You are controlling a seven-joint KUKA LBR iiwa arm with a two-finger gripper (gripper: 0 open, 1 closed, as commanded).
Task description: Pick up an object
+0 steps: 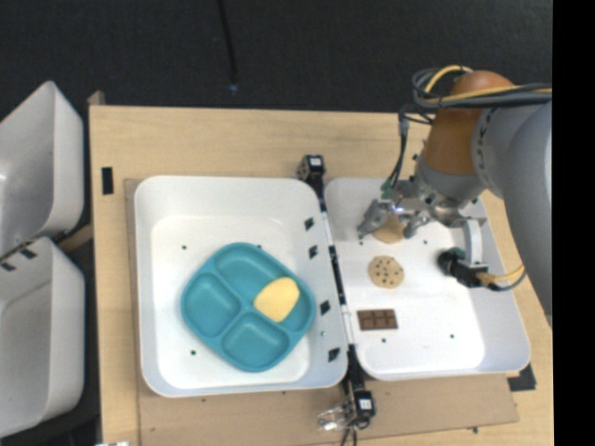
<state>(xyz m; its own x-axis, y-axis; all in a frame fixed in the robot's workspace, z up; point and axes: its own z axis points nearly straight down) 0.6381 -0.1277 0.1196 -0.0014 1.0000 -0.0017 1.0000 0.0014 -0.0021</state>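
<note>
From my screen, the far left edge shows two white moulded shapes [37, 249] standing off the bench, against a dark floor [279, 35]. The wooden bench [112, 147] is pale and carries both bins. In the left bin [153, 249] lies a teal divided plate [223, 305], with a yellow lump [277, 298] in its 3 o'clock compartment. A black hinge strip [333, 268] runs between the bins. In the right bin [465, 342] I see a brown chocolate bar [378, 320] toward 6 o'clock, a round cookie [386, 271] at centre, and a tan piece [389, 234] at 11 o'clock. The gripper [398, 214] sits right over that tan piece, fingers spread, not visibly pinching it. The grey arm [521, 147] enters from 2 o'clock.
</note>
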